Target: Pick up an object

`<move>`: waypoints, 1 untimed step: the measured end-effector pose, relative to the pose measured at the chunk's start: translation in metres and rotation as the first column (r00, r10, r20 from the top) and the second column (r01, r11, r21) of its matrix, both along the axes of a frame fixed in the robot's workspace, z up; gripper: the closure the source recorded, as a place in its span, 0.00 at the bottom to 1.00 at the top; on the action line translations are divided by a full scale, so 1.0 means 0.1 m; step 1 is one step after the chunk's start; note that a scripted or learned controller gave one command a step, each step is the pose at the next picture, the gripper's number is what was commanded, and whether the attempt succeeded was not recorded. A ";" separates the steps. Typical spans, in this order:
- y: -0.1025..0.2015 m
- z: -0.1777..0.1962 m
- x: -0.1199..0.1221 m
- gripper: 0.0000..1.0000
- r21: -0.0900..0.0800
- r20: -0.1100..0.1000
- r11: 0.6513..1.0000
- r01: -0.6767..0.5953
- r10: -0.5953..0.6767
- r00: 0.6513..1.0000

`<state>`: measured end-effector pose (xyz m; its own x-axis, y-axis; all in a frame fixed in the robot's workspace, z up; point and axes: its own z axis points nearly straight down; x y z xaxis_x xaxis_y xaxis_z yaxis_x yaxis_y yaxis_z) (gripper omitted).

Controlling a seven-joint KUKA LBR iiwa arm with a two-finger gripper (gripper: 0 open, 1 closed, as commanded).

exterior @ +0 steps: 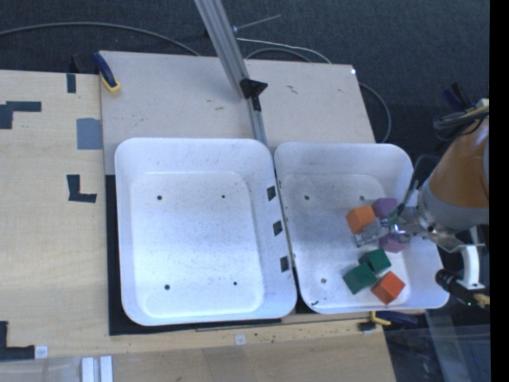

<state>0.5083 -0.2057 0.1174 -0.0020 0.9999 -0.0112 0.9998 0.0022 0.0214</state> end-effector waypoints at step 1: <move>0.16 -0.08 0.69 0.00 -0.005 0.018 1.000 0.000 0.001 1.000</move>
<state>0.5770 -0.1898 0.1090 -0.0022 0.9999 -0.0167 0.9992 0.0029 0.0391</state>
